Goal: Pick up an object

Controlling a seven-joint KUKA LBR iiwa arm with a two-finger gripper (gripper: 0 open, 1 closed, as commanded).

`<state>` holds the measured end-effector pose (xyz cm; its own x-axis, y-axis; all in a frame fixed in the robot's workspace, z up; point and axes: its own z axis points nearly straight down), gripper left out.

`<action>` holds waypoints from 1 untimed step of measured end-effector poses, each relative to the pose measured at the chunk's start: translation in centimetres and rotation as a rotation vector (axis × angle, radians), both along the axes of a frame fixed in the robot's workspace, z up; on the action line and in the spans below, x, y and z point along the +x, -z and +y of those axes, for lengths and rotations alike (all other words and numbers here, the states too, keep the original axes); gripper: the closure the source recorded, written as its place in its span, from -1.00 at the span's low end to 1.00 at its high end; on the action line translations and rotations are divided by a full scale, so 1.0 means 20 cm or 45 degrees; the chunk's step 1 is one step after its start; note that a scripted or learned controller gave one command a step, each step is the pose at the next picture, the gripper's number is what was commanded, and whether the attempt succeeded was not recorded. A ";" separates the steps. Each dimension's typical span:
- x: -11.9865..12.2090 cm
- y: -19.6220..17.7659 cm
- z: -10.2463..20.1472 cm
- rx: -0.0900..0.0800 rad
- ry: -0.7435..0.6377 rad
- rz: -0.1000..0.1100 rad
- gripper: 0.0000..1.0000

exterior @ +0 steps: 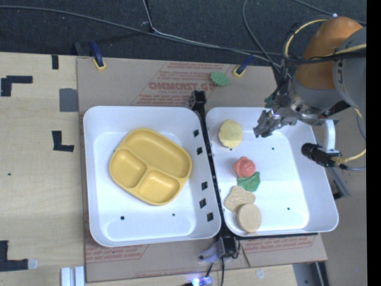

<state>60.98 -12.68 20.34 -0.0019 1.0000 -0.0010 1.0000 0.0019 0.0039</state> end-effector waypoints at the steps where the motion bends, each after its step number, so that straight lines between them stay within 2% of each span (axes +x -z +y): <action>1: -0.01 -0.25 -0.04 -0.001 0.001 -0.001 1.00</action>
